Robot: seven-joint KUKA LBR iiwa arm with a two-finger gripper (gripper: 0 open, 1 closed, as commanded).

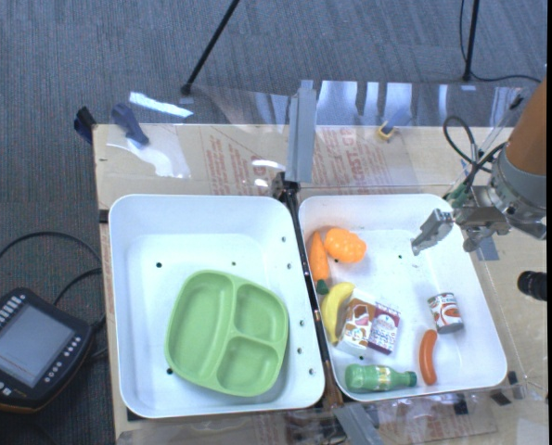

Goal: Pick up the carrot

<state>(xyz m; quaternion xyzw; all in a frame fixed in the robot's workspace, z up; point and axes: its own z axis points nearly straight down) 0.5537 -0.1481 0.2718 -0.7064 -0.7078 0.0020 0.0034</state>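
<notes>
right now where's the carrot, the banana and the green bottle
carrot (pixel 319 260), camera view, middle of its orange body by the right bin's left wall
banana (pixel 336 308), camera view, middle of its yellow curve
green bottle (pixel 376 377), camera view, middle of its body

bins (pixel 127 248): glossy white plastic | tray (pixel 227 332): matt green plastic | bottle (pixel 378 377): shiny | floor (pixel 71 44): rough carpet

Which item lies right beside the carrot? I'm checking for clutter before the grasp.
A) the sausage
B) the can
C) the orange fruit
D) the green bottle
C: the carrot lies at the right bin's left wall with the orange fruit against its right side.
</notes>
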